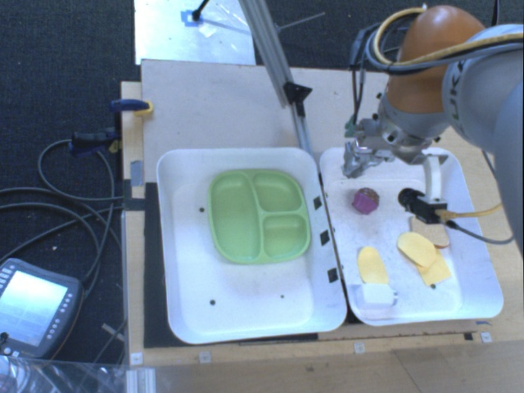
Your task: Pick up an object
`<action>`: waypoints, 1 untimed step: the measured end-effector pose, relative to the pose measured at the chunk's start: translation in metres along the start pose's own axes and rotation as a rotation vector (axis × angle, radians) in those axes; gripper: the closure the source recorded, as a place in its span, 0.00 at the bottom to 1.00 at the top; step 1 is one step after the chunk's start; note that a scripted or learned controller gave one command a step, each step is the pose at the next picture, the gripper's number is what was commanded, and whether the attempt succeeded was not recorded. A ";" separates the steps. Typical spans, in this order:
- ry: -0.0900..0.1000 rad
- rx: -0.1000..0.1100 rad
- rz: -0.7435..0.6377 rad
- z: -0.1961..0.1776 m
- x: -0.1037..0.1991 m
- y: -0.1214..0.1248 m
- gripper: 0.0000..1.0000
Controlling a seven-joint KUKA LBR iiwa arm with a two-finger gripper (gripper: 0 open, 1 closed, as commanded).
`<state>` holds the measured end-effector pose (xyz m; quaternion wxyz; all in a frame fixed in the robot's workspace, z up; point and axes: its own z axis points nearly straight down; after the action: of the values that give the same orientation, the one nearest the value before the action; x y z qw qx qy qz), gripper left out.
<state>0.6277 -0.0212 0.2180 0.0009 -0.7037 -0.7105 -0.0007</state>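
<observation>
Two shallow white bins sit side by side, seen from above. At the bottom of the right bin (485, 300), a small white block (378, 294) touches a yellow slice (372, 264). To their right, two more yellow slices (417, 250) overlap, partly hiding a tan piece (443, 241) too small to make out. Higher up, near the bin's middle, lies a small purple lump (365, 201), blurred and free of any grip. Just above and left of it hangs the gripper (354, 164); whether it is open or closed cannot be told. The left bin (188, 301) holds a green divided plate (258, 216). The arm (434, 47) is cut off at the upper right.
</observation>
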 end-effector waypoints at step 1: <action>0.000 0.002 0.001 0.003 0.039 -0.032 1.00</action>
<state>0.5954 0.0179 0.2147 0.0017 -0.7039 -0.7103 0.0001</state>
